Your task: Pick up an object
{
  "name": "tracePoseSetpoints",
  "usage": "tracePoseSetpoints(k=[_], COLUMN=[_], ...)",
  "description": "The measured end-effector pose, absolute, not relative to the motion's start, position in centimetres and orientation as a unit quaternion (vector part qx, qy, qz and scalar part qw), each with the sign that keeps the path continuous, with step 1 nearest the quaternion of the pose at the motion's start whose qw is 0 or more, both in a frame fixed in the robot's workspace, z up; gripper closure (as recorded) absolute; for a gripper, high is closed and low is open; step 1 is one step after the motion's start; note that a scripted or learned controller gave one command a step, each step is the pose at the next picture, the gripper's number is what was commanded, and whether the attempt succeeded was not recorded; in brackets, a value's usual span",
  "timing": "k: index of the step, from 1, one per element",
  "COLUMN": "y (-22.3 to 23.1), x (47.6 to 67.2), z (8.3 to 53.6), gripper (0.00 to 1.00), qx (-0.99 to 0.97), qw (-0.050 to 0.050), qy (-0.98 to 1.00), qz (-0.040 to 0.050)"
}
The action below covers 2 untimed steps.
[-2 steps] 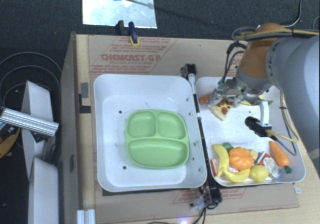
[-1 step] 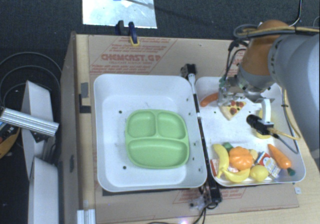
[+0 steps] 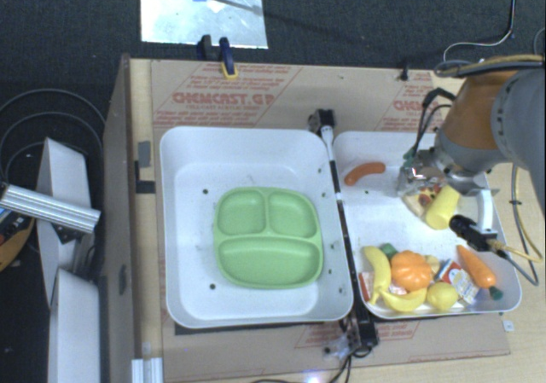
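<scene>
The right bin (image 3: 375, 211) holds several toy foods. An orange sausage (image 3: 364, 172) lies near its back left. A yellow block (image 3: 442, 207) and a pizza-like slice (image 3: 421, 201) sit by the right wall. A banana (image 3: 380, 270), an orange pumpkin (image 3: 411, 269), a lemon (image 3: 441, 294) and a carrot (image 3: 476, 265) crowd the front right corner. My gripper (image 3: 415, 175) hangs low at the bin's back right, just above the slice and right of the sausage. Nothing can be seen held in it.
The left bin (image 3: 183, 202) bears a green divided plate (image 3: 269, 235). A ridge (image 3: 337, 202) separates the two bins. The arm's grey body and orange band (image 3: 478, 113) overhang the right bin's far right corner. Cables trail at the right edge.
</scene>
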<state>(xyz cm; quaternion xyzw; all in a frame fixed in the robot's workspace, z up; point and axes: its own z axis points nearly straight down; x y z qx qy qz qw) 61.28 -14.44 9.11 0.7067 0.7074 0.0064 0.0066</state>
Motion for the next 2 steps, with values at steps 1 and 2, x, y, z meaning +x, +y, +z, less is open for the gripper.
tracePoseSetpoints(k=[1, 2], y=[-15.9, -20.1], x=[54.7, 56.0], z=[8.4, 9.4], gripper=[1.0, 1.0], qx=[0.708, 0.707], qw=[-0.001, 0.002], qy=[0.706, 0.707], qz=[-0.0012, 0.001])
